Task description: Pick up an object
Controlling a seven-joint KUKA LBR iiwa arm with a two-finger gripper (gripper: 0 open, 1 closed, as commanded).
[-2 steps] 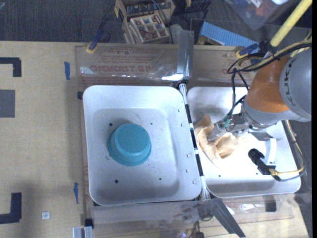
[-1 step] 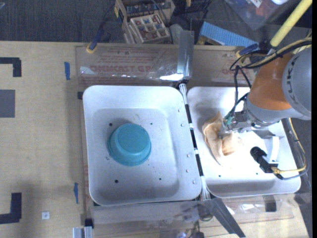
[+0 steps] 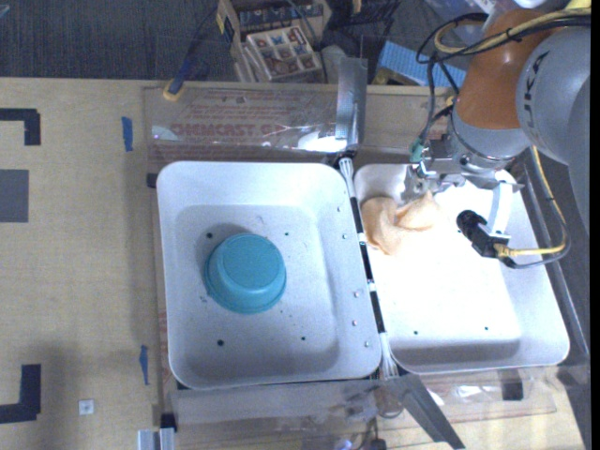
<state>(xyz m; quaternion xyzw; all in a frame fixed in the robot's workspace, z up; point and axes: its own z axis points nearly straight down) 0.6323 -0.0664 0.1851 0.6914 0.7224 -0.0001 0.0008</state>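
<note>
While the arm reaches in from the right, these things show:
Gripper: the gripper [image 3: 421, 184] is low over the right shallow white plastic bin [image 3: 469, 340], at the top edge of a soft, pale peach lump [image 3: 398, 223]; its grip state cannot be told.
Peach lump: lies in that bin's upper left corner, near the dividing rim.
Left bin: the left white bin [image 3: 187, 345] holds an upturned round blue plastic bowl [image 3: 246, 272].
Table: light wooden table [image 3: 75, 251] with black and blue tape marks.
Room: dark carpet and stacked clutter beyond.
</note>
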